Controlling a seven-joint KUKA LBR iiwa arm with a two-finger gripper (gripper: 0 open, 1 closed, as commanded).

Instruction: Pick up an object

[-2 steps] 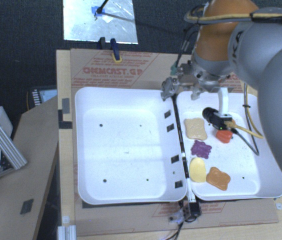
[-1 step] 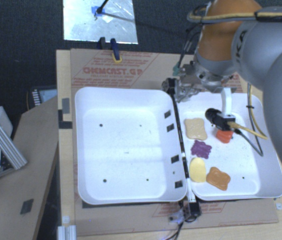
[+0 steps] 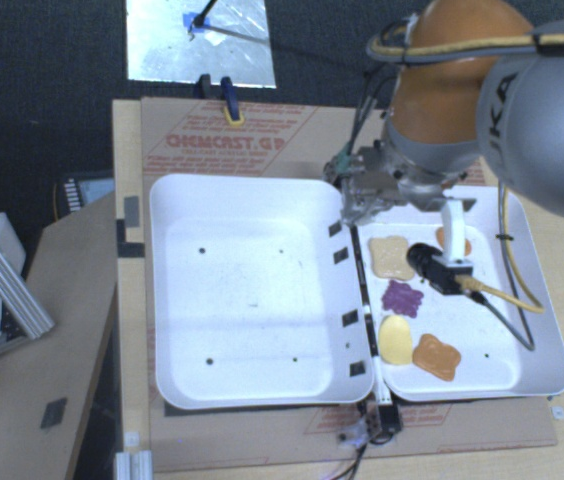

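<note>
My gripper hangs over the right bin, at its back corner by the divider (whether it is spread or closed I cannot tell from here). The pale bread slice lies nearest, flat on the floor. I judge a straight descent astride its edges is best, clear of the purple piece. The white plastic looks slick, so flat things may skid, and the divider crowds my left side.

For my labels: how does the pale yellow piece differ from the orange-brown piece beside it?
The pale yellow piece is a smooth oval; the orange-brown piece is blocky, like toast. The pale yellow piece lies on the view's left of the orange-brown piece. Both lie in the right bin.
</note>
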